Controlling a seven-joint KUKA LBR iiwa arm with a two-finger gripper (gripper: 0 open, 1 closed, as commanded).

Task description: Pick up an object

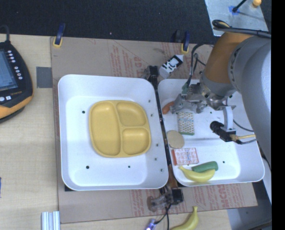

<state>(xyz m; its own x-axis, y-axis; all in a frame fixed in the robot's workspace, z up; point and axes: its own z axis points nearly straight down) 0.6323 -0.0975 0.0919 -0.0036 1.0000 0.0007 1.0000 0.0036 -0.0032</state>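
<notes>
Resting at the far left of the bench is a black and orange control pendant (5, 83), its screen facing up. Beside it a brown cardboard sheet (113, 56) carries the two white bins. The left bin (73, 169) holds a yellow divided tray (119, 128), lying flat near its middle with three compartments.

The right bin (248, 169) holds the small things. An orange piece (166, 108) lies by its left wall — too small to tell what it is. A checked rectangular packet (185, 123) lies just below the gripper (189, 101), with a round beige disc (175, 139) under it and a red and white card (185, 155) under that. At the bin's near edge a yellow banana (196, 174) touches a green piece (205, 166) that lies along its top.

The gripper hangs over the upper left part of the right bin, right above the packet; how far apart its parts stand I cannot tell, and nothing shows clearly in its hold. The grey arm (250, 75) with its orange band reaches in from the right. A second banana (186, 220) lies outside the bins, at the near edge of the cardboard.
</notes>
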